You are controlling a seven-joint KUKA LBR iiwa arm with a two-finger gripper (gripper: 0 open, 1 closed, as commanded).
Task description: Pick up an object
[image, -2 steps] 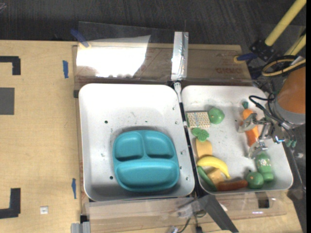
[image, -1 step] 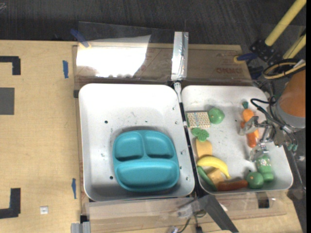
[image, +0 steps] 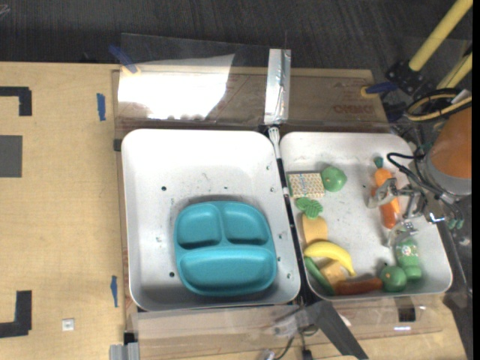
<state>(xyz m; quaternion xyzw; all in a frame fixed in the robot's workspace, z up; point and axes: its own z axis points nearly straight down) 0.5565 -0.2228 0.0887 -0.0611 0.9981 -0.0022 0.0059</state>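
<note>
The right bin (image: 349, 147) holds several toy foods. Among them are an orange carrot-like piece (image: 388, 214), a green ball (image: 334, 178), a patterned square (image: 305, 184), a yellow banana (image: 331, 253), a brown sausage (image: 360, 285) and green pieces (image: 394, 277) at the front right. My gripper (image: 400, 210) reaches in from the right and hangs low over the bin's right side, right at the orange piece. The arm's orange band (image: 456, 150) sits above it. Metal parts and cables hide the contact between the gripper and the orange piece.
The left bin (image: 150, 171) carries a teal divided plate (image: 223, 247) in its front half. A clear plastic sheet (image: 176, 88) and a silver strip (image: 277, 85) lie behind the bins. Cables and a yellow bar (image: 442, 28) crowd the far right.
</note>
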